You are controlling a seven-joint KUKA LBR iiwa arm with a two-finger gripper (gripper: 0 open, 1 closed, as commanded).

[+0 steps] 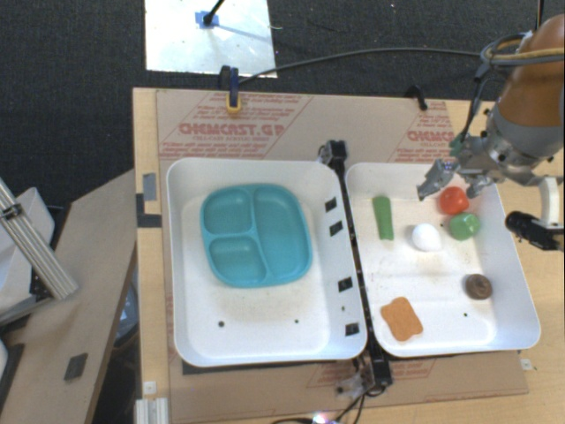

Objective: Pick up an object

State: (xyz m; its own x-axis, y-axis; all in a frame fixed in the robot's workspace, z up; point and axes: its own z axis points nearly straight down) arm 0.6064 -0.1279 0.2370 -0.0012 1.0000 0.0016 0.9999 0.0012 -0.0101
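The jaws (452, 184) stand open over the right bin (512, 325), holding nothing, one finger on each side of the red ball (454, 200). Just beyond lie a green ball (464, 226) and a white egg (425, 237). Farther off are a green stick (383, 217), a brown ring (478, 286) and an orange piece (402, 318).

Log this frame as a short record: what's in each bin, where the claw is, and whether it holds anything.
left bin: blue divided plate
right bin: green stick, white ball, red ball, green ball, brown ring, orange piece
claw: over right bin's far side, above red ball
held: nothing seen between fingers
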